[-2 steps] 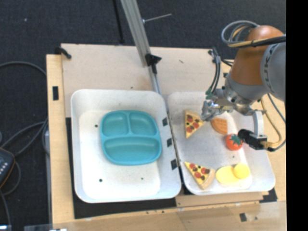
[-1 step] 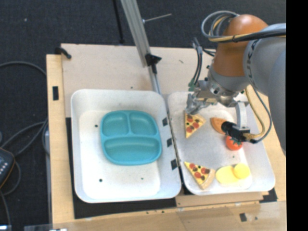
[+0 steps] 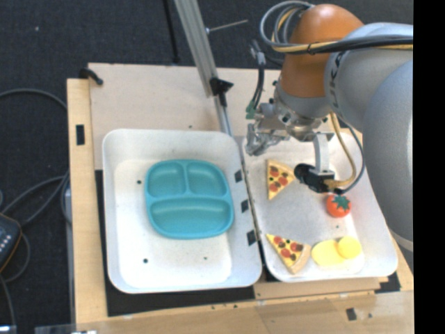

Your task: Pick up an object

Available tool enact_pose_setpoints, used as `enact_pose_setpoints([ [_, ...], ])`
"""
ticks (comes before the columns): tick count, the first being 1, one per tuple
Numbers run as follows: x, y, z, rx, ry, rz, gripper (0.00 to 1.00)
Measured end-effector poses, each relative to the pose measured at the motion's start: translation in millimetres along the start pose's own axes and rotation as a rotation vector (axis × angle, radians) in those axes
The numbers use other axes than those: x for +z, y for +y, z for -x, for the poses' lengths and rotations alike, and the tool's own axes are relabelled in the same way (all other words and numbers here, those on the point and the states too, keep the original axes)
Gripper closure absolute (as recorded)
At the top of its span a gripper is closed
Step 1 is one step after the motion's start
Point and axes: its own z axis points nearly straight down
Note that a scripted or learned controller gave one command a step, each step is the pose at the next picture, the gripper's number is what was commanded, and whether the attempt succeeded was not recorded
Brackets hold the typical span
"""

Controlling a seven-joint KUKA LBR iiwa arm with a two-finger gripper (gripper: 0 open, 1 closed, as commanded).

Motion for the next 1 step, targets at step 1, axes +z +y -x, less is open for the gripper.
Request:
enact_pose_setpoints([
  [1,8.6,16.8,-48.7,0.001,-0.001,-0.001,1.00],
])
